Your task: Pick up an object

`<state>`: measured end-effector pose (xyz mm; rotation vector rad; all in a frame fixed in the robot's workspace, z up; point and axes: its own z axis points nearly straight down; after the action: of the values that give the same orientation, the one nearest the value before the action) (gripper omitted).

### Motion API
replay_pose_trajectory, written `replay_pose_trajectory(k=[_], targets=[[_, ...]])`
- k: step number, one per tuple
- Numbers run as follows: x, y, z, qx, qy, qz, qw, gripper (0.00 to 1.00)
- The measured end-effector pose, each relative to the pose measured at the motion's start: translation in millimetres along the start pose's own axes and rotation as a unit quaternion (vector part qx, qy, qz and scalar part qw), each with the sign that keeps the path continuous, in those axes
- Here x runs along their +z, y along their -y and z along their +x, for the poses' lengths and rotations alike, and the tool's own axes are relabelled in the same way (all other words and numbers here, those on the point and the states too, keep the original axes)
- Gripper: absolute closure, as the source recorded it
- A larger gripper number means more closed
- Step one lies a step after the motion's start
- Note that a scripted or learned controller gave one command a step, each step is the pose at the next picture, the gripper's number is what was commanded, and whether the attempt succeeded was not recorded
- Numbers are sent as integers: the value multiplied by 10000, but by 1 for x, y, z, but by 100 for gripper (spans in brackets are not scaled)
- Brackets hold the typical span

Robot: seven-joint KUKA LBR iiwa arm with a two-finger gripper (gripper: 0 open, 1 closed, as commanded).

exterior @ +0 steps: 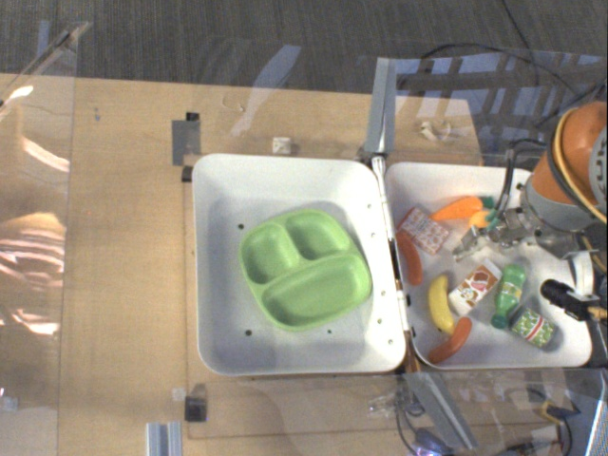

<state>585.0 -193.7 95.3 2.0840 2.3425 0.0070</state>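
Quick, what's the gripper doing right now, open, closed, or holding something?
Gripper: over the right bin, beside the carrot; open or closed cannot be told, nothing visibly held.

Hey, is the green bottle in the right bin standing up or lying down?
Lying down. The green bottle rests on its side on the floor of the right bin, its length seen in full, between a small carton and a can.

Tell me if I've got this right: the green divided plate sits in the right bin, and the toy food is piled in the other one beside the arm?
Not quite. The camera view shows the green divided plate in the left bin. The toy food, such as the banana, lies in the right bin, beside the arm.
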Motion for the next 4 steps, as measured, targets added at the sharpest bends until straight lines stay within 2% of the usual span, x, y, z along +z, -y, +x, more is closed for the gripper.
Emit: replay_pose_trajectory(k=[1, 2, 3, 4], targets=[[5, -75, 1, 148, -4, 107, 9998, 0], [-5, -75, 0, 132, 15, 115, 9998, 100], [-5, -76, 1, 124, 12, 95, 9999, 0], [4, -91, 59, 267, 25, 49, 9996, 0]])
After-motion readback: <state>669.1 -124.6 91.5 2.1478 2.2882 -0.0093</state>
